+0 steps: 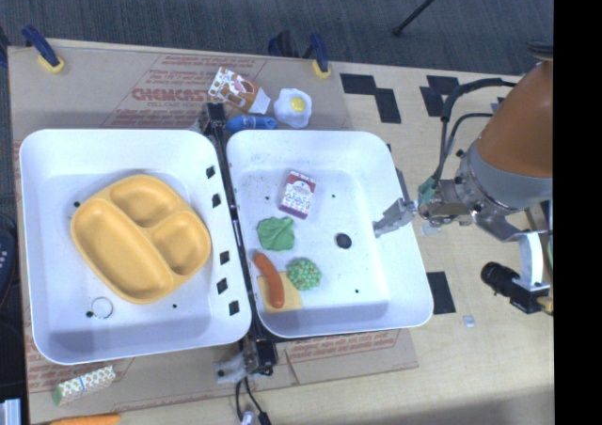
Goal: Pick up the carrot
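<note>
carrot, a slim orange plastic stick [270,280], lies against the right shallow white bin's [372,155] left wall; grey pincer [393,217] hovers well apart, finger state untellable.

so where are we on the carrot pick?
Nothing done yet: the orange, stubby carrot lies near the left wall of the right shallow white bin, beside the knobbly green toy. In hand: the claw sits over that bin's right rim, apart from the carrot. Left: reach across, descend, grasp, lift.

Carrot [269,278] in right bin [372,152]
</note>
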Action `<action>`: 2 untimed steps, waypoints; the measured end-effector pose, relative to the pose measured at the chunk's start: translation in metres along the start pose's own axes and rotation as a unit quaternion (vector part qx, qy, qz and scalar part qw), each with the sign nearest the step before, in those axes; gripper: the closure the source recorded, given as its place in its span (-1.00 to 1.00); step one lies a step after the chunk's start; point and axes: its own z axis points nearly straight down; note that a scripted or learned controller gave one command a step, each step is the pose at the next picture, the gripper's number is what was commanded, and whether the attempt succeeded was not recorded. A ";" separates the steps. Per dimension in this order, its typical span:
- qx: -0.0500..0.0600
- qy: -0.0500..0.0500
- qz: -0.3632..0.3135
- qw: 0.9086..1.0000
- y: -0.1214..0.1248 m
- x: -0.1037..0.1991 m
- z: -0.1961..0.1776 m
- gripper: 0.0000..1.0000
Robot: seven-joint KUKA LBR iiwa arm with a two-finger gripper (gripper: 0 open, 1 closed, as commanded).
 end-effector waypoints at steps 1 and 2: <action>0.001 0.000 0.075 0.997 0.060 0.085 0.077 -1.00; 0.002 0.001 0.254 0.967 0.028 0.103 0.124 -1.00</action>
